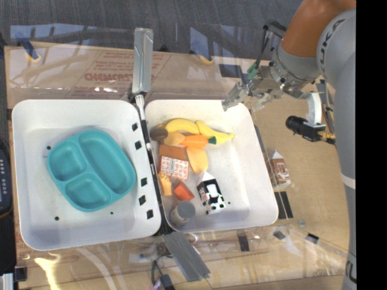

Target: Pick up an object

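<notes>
Faintly, unreadable red print on bench (109, 71)

- The arm (338, 71) is cased in smooth grey shells, rounded at the joints.
- A broad orange band (314, 17) is set just above the wrist.
- The claw (239, 98) is built of pale metal parts, with thin dark cables beside it.

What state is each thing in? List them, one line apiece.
Gripper: above the right bin's far rim, holding nothing.
Teal divided plate: flat in the left bin.
Banana: lying in the right bin.
Grey can: upright by the near wall.
</notes>
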You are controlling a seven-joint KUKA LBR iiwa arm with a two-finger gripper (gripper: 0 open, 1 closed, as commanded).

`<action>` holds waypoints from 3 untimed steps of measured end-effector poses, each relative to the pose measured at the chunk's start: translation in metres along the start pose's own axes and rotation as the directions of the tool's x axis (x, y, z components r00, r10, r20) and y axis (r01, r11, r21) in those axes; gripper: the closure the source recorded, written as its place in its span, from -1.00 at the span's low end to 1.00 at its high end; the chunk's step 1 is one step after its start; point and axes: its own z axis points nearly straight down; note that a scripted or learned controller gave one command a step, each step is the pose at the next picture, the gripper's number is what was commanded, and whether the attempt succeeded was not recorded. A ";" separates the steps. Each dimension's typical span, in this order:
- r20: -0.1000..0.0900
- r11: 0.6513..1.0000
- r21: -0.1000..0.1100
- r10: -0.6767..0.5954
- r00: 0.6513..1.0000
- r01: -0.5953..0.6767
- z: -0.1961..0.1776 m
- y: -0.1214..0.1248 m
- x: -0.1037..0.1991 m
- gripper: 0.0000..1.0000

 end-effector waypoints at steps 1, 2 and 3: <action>-0.003 0.999 0.009 -0.042 0.999 0.043 0.137 -0.003 0.037 -1.00; 0.002 0.983 -0.004 -0.183 0.983 0.183 0.163 0.024 0.076 -1.00; 0.001 1.000 0.000 -0.012 1.000 0.012 0.178 -0.052 0.036 -1.00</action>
